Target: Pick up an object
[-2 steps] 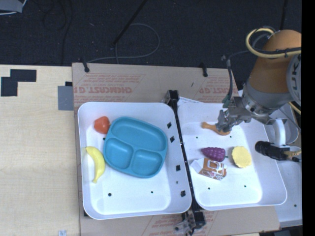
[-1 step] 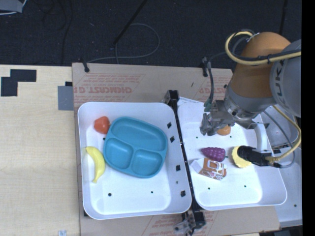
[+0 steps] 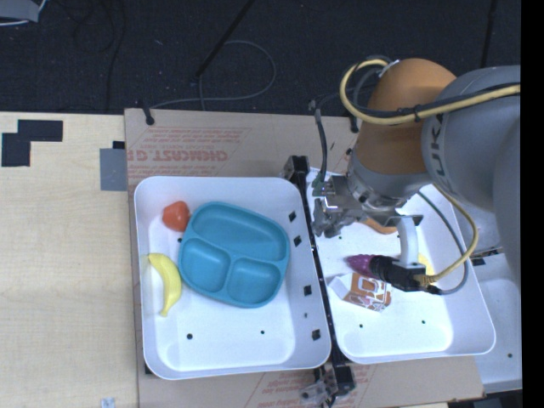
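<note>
Glossy curved banana (image 3: 166,280) beside smooth blue compartment tray (image 3: 234,254).

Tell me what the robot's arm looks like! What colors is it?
The arm is thick, round and grey, with a big orange band above the wrist. A yellow cable loops over the orange part, and thinner cables run down beside it. Lower down sits the gripper, made of dark and silvery metal parts, over the right white bin.
</note>
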`<state>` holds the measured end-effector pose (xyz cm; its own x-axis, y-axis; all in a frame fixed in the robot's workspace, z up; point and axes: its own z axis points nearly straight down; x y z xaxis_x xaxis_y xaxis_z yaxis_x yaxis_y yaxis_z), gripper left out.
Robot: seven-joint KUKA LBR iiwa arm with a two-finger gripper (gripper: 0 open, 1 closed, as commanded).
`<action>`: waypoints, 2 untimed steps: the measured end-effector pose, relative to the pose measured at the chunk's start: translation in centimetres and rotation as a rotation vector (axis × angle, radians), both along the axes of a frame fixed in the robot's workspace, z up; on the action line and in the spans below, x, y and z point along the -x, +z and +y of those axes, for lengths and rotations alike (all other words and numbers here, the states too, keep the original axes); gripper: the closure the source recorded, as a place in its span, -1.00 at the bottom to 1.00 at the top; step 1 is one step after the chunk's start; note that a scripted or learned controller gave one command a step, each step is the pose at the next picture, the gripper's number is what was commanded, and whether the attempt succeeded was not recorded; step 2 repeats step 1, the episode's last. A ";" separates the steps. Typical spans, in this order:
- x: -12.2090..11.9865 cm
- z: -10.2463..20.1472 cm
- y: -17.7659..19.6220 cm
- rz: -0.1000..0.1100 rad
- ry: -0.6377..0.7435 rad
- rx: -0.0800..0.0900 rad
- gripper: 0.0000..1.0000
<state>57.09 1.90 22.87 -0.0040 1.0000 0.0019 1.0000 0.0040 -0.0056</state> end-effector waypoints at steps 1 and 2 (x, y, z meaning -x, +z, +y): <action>0.7 6.3 -0.1 0.000 0.001 0.000 1.00; 0.7 6.3 -0.1 0.000 0.001 0.000 1.00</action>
